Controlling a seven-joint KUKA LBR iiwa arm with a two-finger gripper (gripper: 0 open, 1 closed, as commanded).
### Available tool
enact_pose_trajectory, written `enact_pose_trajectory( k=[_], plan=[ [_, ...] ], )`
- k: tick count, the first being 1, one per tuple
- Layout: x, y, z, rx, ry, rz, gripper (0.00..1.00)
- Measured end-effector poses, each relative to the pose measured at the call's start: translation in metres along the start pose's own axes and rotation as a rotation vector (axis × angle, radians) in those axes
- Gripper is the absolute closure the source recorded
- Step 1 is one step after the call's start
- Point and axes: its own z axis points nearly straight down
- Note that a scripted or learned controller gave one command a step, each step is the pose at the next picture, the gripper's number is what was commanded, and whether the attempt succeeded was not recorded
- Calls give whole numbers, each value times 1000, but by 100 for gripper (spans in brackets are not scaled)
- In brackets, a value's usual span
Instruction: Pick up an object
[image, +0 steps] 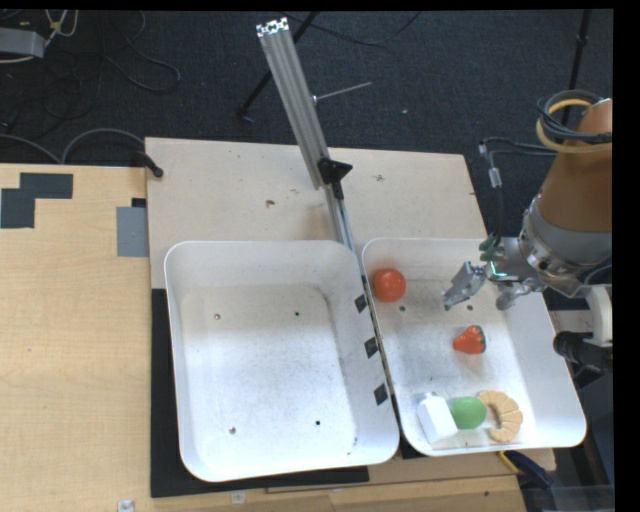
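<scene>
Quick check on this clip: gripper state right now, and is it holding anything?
Gripper: open, holding nothing, hanging over the right bin above the strawberry.

No text, label, brand, number or sign is being shown legibly anywhere. Nothing readable is being carried by the two white bins (190, 262), by the bench (70, 330), or by the small objects lying in the right-hand bin.
</scene>
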Motion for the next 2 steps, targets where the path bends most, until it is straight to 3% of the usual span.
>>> enact_pose_trajectory(
  k=[1, 2],
  plan=[
    [-1, 1, -2, -5, -1, 4, 0],
    [0, 3, 42, 1, 0, 2, 0]
  ],
)
